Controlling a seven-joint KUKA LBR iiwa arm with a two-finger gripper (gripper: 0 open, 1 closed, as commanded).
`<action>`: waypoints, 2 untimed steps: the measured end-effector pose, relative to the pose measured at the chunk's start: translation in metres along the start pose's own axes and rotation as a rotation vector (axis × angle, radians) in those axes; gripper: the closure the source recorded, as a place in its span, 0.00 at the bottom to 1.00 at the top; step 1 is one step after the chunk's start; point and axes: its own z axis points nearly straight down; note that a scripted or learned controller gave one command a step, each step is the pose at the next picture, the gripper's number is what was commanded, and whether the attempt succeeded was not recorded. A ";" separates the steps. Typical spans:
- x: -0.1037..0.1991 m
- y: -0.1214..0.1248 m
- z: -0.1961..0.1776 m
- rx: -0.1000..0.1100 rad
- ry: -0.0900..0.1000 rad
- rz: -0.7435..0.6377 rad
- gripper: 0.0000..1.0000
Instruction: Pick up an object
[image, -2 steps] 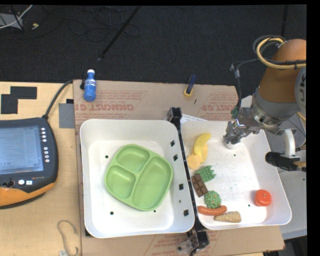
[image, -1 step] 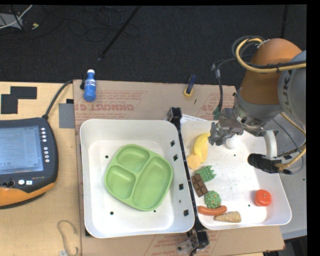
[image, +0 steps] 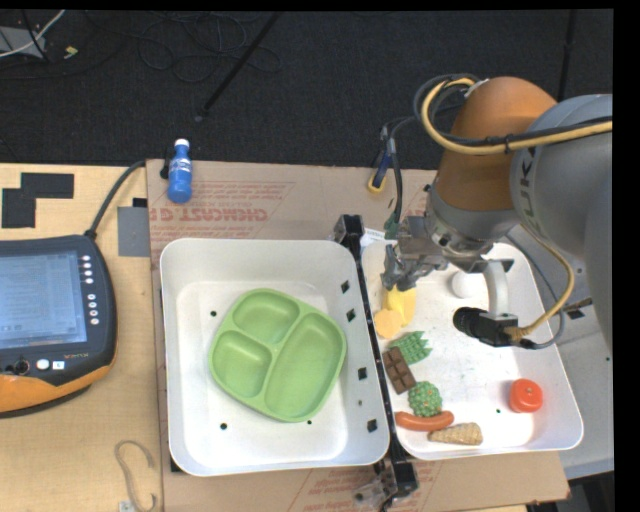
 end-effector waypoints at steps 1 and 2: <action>-0.006 0.002 0.009 0.001 -0.002 0.004 1.00; -0.002 -0.007 -0.004 -0.002 -0.001 0.004 1.00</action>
